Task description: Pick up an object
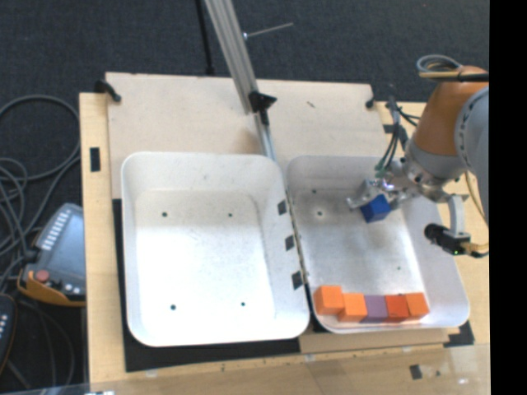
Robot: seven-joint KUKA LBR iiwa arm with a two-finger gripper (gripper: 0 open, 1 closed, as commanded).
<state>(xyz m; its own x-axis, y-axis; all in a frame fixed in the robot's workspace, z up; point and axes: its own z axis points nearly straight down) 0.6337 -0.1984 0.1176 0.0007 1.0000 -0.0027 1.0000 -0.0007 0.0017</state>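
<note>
Camera view, looking down at a slant, shows a light wooden bench top (189,109) bearing two shallow white plastic bins side by side. On the view's left sits the left-hand white bin (206,167), showing its speckled floor with a few small dark dots. The right-hand white bin (329,171) holds the work items. The grey arm with the orange band above its wrist (449,130) reaches in from the view's right and ends over the upper part of the right-hand bin. Its two-finger gripper (372,200) points down and to the view's left, and a small blue cube (376,210) sits at the fingertips, with the metal fingers closed against it, so the pincer is pinching the blue cube. Whether the cube is touching the bin floor or is raised above it cannot be told. Along the near wall of the right-hand bin lies a row of small blocks touching one another: four orange blocks (331,299) and one pale purple block (375,306) between them. A slanted aluminium camera post (230,44) rises from the bench behind the bins. Dark cables (25,138) and a handheld control pendant (58,249) lie on the dark floor at the view's left.
</note>
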